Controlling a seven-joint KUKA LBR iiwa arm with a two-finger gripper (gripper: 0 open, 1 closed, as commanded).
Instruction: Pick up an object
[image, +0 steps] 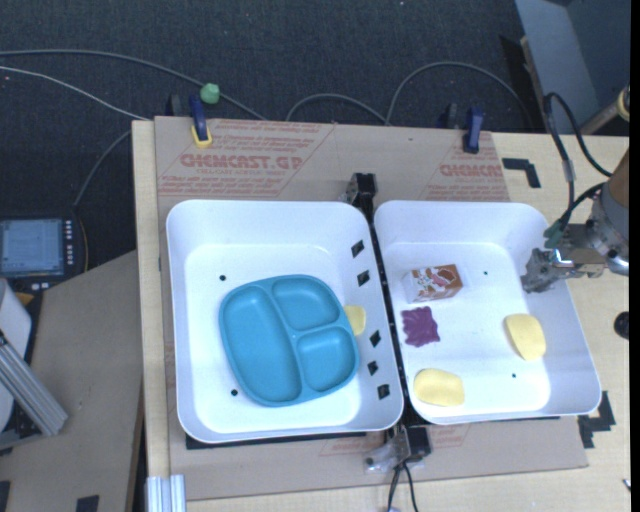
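The right bin (478, 222) holds a yellow lump (526, 335) at its right side, a second yellow piece (438, 386) near the front, a small purple piece (420, 326) and a white and brown packet (434, 283). My gripper (545, 265) hangs over the bin's right wall, above and a little right of the first yellow lump, with nothing visible in it. The left bin (200, 250) holds a blue divided tray (288, 338) with a small yellow piece (355, 319) at its right edge.
A black clip strip (368, 290) runs along the wall between the two bins. Blue clamps (201, 128) (473, 131) hold the cardboard at the back. Cables loop behind the bench. A small screen (35, 246) stands at the left.
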